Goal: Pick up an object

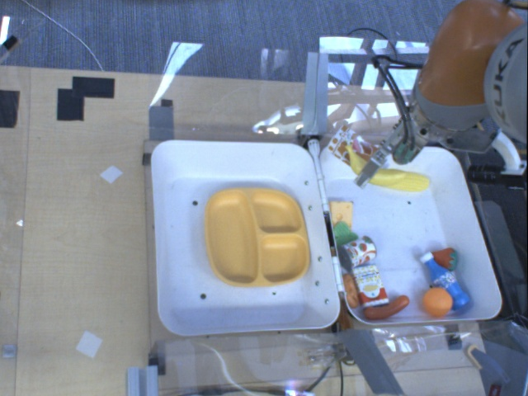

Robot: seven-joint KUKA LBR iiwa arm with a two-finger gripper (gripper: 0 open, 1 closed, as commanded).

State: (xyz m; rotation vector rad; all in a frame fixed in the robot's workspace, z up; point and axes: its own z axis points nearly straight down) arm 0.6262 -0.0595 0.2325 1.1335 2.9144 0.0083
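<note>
A: Where's the claw (375, 165)?
B: Beside the banana (399, 180), at its left end, over the right bin (478, 246). I cannot tell its state.
A: Risk?
B: I'd guess the curved banana slips sideways toward the wrapper (345, 144) if pinched off-centre.

"UKA" lettering on the grey arm (505, 89) (first letter cut off), packet labels too small to read

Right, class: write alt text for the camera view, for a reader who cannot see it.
A grey and orange robot arm reaches from the right over the right white bin, its gripper beside a banana. The bin also holds small food items; the left bin holds a yellow divided tray.
</note>
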